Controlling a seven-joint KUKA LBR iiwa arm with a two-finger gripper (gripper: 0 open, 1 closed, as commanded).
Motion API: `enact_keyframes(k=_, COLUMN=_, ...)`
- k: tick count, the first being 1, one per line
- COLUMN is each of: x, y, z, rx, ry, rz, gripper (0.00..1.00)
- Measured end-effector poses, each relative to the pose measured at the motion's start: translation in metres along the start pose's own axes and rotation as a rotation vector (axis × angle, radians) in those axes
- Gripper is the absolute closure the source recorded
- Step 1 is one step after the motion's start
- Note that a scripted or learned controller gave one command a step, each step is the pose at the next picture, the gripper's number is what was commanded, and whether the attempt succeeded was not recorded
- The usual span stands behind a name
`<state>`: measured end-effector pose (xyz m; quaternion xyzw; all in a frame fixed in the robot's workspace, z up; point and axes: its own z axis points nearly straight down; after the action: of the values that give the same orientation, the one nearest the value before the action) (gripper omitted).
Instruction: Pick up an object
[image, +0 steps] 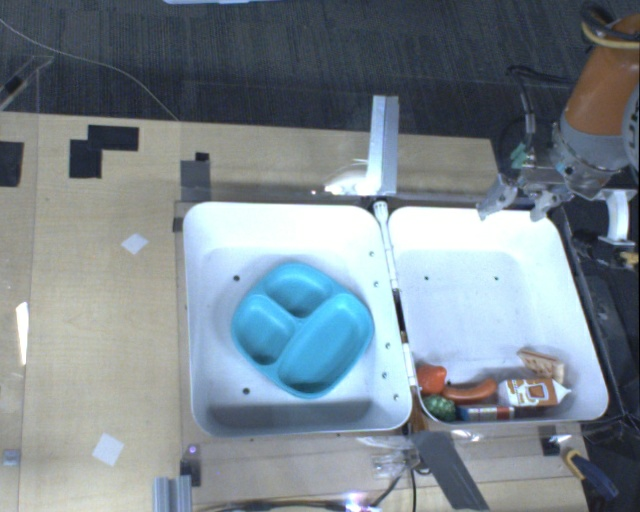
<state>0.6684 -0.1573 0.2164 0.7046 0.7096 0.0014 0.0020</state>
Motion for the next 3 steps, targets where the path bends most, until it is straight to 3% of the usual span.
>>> enact_keyframes(k=1, x=-0.038, y=-0.040, z=0.055, rx=0.001, ry=-0.001, rz=0.077, gripper=0.00)
enact_keyframes(k=2, x=-0.013, y=-0.103, z=0.128, rx=-0.005, ry=-0.001, rz=0.161, gripper=0.00)
enact_keyframes(k=3, x=0.010, y=-0.175, z=0.126, rx=-0.007, ry=-0.001, rz=0.006, gripper=0.00)
